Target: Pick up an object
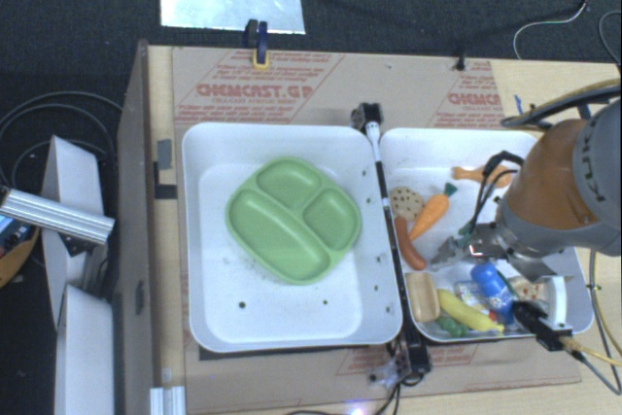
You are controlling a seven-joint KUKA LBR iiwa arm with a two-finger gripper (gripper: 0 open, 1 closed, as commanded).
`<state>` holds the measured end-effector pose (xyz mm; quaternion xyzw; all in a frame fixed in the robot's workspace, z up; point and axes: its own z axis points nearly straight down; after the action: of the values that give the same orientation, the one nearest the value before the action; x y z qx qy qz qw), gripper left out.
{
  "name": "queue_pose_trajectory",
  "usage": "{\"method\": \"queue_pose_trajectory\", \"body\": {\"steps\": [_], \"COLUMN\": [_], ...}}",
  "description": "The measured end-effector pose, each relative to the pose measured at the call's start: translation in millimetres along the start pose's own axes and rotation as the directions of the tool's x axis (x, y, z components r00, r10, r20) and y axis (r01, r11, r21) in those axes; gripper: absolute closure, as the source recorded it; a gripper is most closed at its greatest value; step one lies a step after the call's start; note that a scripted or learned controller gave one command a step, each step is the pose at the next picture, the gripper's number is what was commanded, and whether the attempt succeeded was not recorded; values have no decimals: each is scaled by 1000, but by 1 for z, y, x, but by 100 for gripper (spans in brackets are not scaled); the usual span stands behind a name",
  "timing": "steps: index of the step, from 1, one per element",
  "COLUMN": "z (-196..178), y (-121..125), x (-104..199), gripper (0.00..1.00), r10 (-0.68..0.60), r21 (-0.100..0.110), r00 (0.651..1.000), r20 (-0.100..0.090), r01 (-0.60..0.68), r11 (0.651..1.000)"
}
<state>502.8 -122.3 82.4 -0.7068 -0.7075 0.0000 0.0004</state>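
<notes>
Where right bin [408,146] begins, carrot [429,213] slanting, tip down-left.

A single fixed camera looks down on the bench [321,78] from above, at a slant. It sits far enough back to take in both white bins, the left bin [214,306] and the right bin [428,146], with dark floor [68,5] around the bench at the top and left. The arm [564,190] comes in from the right edge, over the right bin.
</notes>
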Motion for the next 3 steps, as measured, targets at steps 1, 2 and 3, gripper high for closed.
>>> {"method": "queue_pose_trajectory", "body": {"steps": [1,2,3], "z": [-2,-3,-3], "y": [40,71,105], "x": [5,-3,-34], "gripper": [0,0,0], "r10": [-5,-4,-4], "r21": [-5,-6,-6], "r00": [1000,1000,1000], "r20": [1,2,3], "r01": [5,4,4], "r11": [1000,1000,1000]}}
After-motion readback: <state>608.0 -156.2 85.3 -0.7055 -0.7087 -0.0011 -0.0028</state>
